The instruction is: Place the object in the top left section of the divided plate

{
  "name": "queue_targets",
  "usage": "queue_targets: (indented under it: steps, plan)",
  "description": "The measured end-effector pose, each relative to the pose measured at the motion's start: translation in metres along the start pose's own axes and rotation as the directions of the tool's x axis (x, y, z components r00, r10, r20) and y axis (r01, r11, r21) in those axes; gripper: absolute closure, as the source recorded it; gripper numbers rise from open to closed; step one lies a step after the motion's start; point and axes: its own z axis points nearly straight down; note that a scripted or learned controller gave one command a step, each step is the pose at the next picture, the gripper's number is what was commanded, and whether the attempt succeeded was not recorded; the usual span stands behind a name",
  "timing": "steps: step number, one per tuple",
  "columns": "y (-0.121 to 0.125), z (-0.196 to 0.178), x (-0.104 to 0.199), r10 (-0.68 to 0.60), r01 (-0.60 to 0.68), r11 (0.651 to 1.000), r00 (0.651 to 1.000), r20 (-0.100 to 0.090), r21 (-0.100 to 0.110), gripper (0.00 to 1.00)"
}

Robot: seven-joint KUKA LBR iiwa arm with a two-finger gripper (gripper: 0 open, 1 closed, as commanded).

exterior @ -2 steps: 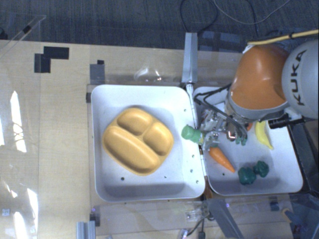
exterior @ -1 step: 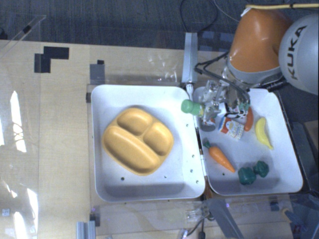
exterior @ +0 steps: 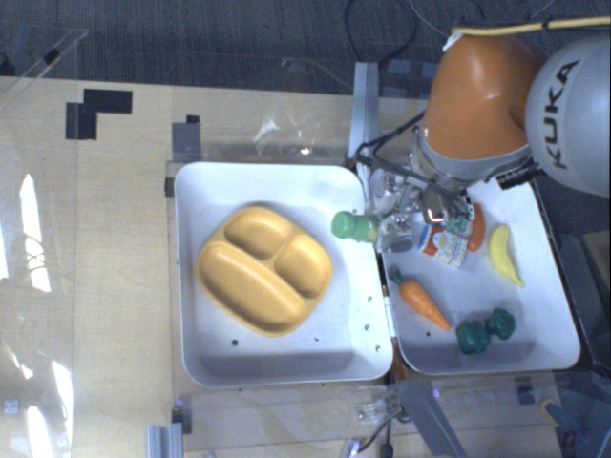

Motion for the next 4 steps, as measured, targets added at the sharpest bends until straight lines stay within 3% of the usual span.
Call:
queue_targets:
  steps: [1, 2, 3, 4]
  plan:
    - [0.022, -0.011, 0.033, -0.137, 0.137, 0.991, 0.991, 0.000, 0.000, 1.00]
    - [-0.009, 0.025, 0.087, -0.336, 0.336, 0.942, 0.942, -0.003, 0.000, 1.00]
    - [-0.007, -0.020, 0.040, -0.605, 0.605, 0.797, 0.797, 0.005, 0.002, 1.00]
    - [0.021, -0.013, 0.079, -0.665, 0.665, 0.747, 0.747, 0.000, -0.002, 1.00]
